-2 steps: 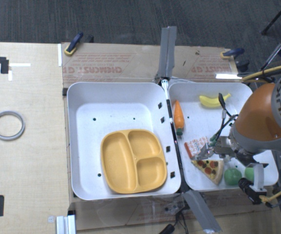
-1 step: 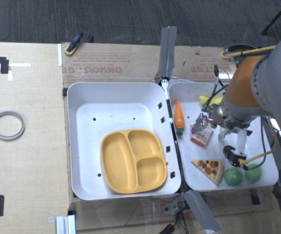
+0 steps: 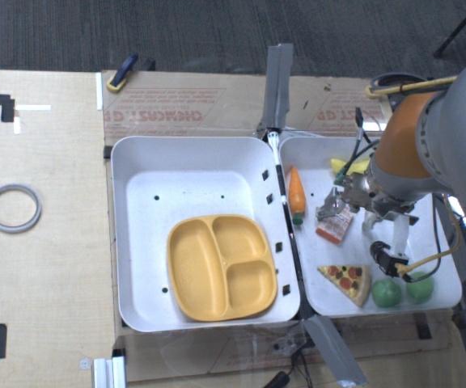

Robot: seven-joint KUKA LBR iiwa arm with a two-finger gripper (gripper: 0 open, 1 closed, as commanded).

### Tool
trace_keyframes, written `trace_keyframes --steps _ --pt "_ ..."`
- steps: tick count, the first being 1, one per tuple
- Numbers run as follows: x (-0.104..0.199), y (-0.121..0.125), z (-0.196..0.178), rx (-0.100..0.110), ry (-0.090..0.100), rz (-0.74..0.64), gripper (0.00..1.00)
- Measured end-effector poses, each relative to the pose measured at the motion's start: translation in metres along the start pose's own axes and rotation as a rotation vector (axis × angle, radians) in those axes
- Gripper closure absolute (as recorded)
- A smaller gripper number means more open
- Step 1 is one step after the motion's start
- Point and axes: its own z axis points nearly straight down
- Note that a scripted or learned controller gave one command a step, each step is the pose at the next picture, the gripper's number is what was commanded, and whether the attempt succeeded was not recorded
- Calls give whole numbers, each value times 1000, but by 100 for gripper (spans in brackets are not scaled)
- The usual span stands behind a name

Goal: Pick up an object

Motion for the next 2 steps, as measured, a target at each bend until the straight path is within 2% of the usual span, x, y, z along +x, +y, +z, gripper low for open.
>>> trace_keyframes --steps 1,2 --pt "-1 0 -7 3 -2 -2 100" --pt "31 49 -101 -1 -1 -8 100"
